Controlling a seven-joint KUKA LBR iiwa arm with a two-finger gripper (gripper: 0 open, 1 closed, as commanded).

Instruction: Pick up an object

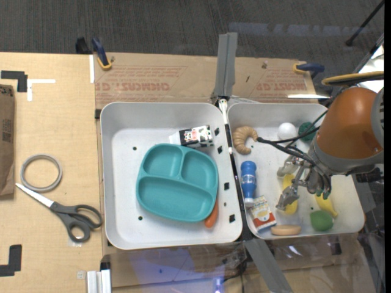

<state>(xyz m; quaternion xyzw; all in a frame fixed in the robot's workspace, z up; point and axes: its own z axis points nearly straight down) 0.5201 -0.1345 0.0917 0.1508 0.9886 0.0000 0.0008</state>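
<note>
Yellow object lies in the right bin, just under the tool – whose spread I cannot tell – so descend straight, close squarely on it, clear of the green ball

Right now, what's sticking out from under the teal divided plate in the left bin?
An orange carrot-like piece pokes out beneath the teal divided plate's lower right rim. Its remainder is covered by the plate.
</note>
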